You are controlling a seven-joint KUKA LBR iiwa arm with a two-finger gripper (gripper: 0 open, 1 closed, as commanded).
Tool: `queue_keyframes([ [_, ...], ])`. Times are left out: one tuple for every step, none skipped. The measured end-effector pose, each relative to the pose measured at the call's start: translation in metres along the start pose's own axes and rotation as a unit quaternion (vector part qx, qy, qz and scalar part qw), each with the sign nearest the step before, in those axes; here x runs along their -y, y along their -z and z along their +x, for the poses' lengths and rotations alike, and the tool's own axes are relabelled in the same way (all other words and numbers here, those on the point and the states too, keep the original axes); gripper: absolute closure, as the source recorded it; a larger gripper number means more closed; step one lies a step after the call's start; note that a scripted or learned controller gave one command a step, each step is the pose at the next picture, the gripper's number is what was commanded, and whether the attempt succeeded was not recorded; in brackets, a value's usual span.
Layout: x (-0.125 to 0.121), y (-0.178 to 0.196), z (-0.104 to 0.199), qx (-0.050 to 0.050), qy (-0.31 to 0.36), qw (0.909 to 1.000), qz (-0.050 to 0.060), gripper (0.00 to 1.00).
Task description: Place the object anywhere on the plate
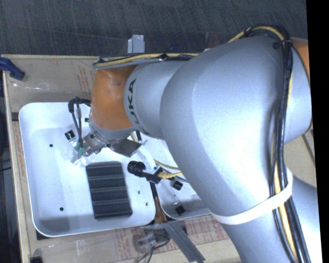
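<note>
The left bin (44, 163) has bare white floor along its left and lower edges, while the grey arm (219, 125) covers most of the right of the frame. The jaws (82, 150) hang over the bin's centre, just above the dark ribbed rectangular plate (108, 190). Whether they are spread or pinching cannot be told. A small greenish object (79, 155) shows at their tip, beside the plate's upper left corner.
</note>
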State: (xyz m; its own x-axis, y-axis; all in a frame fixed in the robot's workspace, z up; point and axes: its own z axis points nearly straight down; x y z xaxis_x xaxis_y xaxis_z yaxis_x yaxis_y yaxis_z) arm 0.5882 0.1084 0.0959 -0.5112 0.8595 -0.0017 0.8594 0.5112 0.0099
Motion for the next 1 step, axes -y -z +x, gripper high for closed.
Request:
queue_keyframes([
  [0.0955, 0.0969, 0.0191, -0.002, 0.133, 0.9912, 0.006, 1.00],
])
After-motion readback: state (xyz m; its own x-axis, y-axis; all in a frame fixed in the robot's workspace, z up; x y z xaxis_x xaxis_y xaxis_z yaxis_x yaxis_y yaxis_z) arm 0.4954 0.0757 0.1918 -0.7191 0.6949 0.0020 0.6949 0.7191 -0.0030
